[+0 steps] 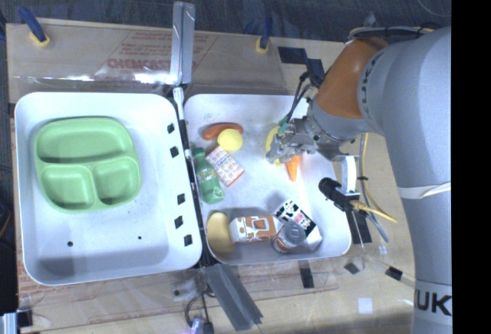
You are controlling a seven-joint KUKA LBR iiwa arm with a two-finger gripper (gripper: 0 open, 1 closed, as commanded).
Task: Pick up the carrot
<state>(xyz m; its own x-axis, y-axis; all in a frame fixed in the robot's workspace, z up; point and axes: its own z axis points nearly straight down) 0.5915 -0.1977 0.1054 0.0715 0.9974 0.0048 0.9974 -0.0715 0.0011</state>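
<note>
The carrot [292, 167] is a short orange cone in the right bin [253, 106], near its right wall, with the narrow end pointing toward the front. My gripper [285, 148] hangs straight over the carrot's upper end and hides that end. The view does not show whether the carrot is held. The grey arm with its orange band [345, 83] reaches in from the right, over the bin's right rim.
In the right bin a yellow piece [271, 142] sits just left of the gripper. Further left are a lemon [230, 140], a red-orange sausage [222, 129], a small box [227, 167] and a green bottle [208, 177]. Cartons and a can [289, 237] line the front. A green tray [86, 163] fills the left bin.
</note>
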